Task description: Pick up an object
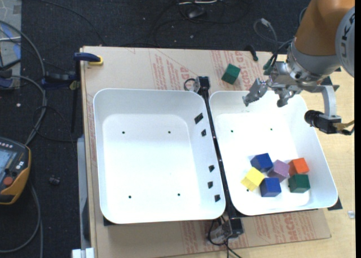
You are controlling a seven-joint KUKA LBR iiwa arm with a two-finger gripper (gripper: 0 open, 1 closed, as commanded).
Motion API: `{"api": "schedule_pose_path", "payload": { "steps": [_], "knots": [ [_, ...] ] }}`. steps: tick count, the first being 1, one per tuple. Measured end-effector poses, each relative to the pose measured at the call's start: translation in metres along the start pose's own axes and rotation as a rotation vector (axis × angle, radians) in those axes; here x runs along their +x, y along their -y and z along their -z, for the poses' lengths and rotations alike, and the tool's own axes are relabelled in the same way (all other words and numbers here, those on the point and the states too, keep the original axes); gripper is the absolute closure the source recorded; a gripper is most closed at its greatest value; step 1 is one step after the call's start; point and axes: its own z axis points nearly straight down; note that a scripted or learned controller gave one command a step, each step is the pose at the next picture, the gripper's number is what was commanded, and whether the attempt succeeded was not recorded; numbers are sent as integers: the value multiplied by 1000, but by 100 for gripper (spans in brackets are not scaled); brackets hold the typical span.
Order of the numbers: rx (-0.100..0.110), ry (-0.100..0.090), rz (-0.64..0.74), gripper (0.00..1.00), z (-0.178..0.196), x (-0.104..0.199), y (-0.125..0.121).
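My gripper hangs over the far edge of the right bin, its two fingers spread open with nothing between them. Well below it, in the near right part of that bin, lies a cluster of small blocks: a blue one, a yellow one, a second blue one, a purple one, an orange one and a dark green one. A green block sits on the bench outside the bins, just beyond and left of the gripper.
The left bin lies beside the right one, joined by a black clip strip. A blue and yellow clamp grips the bench's far left corner. Cables cross the dark floor beyond the bench.
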Motion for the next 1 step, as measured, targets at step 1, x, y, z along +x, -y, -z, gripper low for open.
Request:
{"api": "schedule_pose_path", "payload": {
  "steps": [1],
  "knots": [
    [0,0,56,0,-2,-1,43]
  ]
}}
